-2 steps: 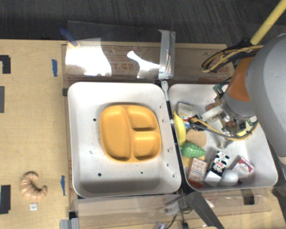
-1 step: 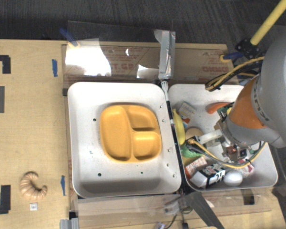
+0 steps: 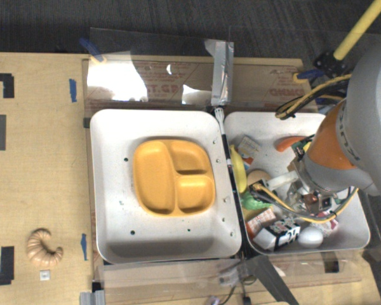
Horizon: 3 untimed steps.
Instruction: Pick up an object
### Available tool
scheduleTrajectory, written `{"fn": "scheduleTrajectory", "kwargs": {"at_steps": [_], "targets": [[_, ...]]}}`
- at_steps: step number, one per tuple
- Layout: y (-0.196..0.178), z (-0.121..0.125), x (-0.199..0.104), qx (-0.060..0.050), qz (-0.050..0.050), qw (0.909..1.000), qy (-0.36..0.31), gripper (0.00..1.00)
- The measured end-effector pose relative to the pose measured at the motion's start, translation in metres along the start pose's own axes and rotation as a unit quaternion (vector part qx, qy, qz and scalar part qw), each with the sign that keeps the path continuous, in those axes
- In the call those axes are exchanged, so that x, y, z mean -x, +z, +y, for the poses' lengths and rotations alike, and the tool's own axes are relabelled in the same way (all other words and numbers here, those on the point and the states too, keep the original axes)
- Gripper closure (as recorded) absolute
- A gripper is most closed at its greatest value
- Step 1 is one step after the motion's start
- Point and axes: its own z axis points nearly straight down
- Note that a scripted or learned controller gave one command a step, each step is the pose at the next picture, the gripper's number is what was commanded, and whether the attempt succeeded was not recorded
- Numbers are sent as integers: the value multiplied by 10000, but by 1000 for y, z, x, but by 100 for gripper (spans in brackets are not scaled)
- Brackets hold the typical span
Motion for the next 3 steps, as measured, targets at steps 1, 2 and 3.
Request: {"fn": "scheduleTrajectory", "kwargs": {"at_steps": [1,2,3], "targets": [[-91,-90,-27,14,78,9999,-78,100],[-117,-84,8,17,49,10000,-34,100],[-303,-36,-62,39,95,9993,-370,100]]}}
